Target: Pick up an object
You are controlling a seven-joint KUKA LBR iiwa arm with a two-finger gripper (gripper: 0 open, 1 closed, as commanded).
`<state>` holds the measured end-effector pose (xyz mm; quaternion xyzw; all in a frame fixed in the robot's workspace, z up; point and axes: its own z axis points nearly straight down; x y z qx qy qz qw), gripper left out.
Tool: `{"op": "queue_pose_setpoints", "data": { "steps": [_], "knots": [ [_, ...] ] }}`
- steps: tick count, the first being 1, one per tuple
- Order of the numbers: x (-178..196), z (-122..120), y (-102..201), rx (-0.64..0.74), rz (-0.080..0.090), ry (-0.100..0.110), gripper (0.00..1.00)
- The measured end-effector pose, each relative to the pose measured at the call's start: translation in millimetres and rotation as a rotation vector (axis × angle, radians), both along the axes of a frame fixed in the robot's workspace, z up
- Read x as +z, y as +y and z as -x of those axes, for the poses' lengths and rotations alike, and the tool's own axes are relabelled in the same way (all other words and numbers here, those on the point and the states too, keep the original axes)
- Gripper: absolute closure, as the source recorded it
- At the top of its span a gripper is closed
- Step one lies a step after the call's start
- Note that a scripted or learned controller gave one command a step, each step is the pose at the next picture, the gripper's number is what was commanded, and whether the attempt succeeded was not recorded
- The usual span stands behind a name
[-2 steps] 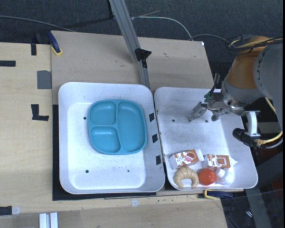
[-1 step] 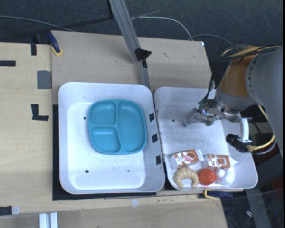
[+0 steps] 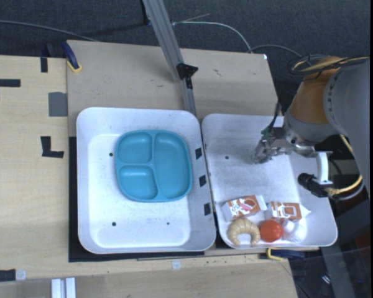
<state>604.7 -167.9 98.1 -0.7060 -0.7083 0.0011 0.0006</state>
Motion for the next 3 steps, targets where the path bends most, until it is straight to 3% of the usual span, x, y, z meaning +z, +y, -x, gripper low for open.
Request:
{"op": "queue_pose_setpoints", "data": {
  "steps": [2,3],
  "knots": [
    [104.7,0.3,1.1,-0.002,0.000,-0.005,1.00],
    [111.2,0.0,1.6,-0.002,-0.001,-0.002,1.00]
  ]
}}
